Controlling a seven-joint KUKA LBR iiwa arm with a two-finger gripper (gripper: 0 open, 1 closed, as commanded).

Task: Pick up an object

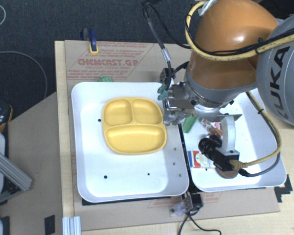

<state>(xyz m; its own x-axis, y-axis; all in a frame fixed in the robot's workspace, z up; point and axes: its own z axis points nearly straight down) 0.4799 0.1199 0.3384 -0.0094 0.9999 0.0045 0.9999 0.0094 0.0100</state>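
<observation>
Over the two white bins, we see the arm's hand hanging low above the right bin, its state hidden beneath the wrist: we cannot tell. A green object lies just beside it, near the bins' shared edge; a yellow divided tray rests in the left bin. We judge a centred, straight descent onto the green piece best.

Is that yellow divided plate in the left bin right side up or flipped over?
Right side up. The yellow plate lies flat in the left bin, and its three hollow compartments face the camera, with raised ridges between them.
</observation>
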